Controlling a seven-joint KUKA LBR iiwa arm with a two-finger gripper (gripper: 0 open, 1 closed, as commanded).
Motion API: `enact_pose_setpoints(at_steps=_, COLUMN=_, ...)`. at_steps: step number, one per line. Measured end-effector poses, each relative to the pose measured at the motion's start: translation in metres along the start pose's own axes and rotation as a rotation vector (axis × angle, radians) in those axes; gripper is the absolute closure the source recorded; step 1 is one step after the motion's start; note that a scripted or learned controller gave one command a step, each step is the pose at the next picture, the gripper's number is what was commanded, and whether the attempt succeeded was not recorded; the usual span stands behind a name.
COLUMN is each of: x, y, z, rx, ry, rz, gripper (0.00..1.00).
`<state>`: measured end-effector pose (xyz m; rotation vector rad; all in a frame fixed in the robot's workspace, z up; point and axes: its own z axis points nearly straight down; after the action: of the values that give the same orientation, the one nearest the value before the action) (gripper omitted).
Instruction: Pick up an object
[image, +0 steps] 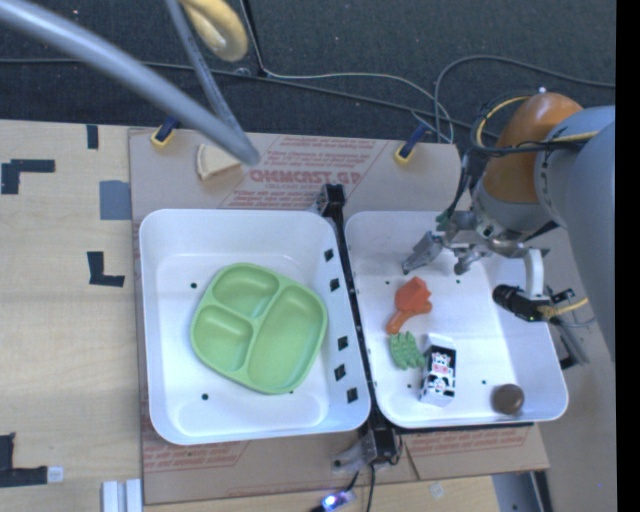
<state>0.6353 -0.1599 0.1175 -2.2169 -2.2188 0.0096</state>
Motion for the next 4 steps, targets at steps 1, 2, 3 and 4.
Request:
enact_pose_setpoints(at_steps=1, x=0.001, y=0.0, z=0.034, rx=-0.007, ry=-0.002, rz=-0.002, gripper=0.0)
enact_pose_setpoints(at_steps=2, x=0.001, y=0.002, z=0.021, rx=-0.011, ry=-0.003, rz=-0.002, gripper=1.0)
enact_pose_setpoints(at_steps=3, x=0.006, y=0.002, z=-0.042, rx=-0.013, ry=0.0, rz=-0.001, gripper=1.0)
enact_pose_setpoints(at_steps=4, x=0.016, y=-0.002, z=-0.094, rx=-0.012, ry=0.0, rz=-0.001, gripper=1.0)
